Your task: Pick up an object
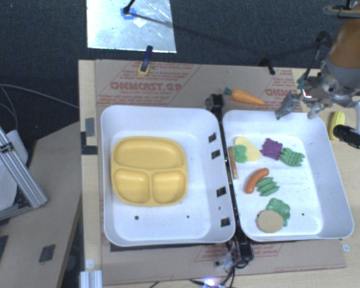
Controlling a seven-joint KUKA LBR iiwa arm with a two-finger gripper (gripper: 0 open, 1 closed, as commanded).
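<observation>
Although no single target is marked, the candidate objects all lie in the right bin (338, 204). A purple piece (271, 148) sits toward the far side, touching a green piece (292, 157) on its right. A pale yellow piece (248, 145) lies nearer the left wall, with a small green piece (239, 155) overlapping its edge. A thin brown stick (233, 162) runs along that wall. Mid-bin, an orange sausage shape (256, 180) lies tilted, just beside a green pod (267, 187). At the near side a round tan disc (269, 221) touches a leafy green piece (280, 208). A toy carrot (247, 96) lies outside the bins on the printed cardboard (186, 80), beyond the right bin's far rim. The gripper (300, 108) hangs over the right bin's far right corner, well apart from every object. Its fingers look spread, with nothing between them, though the view there is small and slightly blurred. The left bin (108, 161) holds a yellow divided plate (149, 170). A blue and yellow item (146, 60) lies at the cardboard's far edge, near a shiny sheet (132, 17).
</observation>
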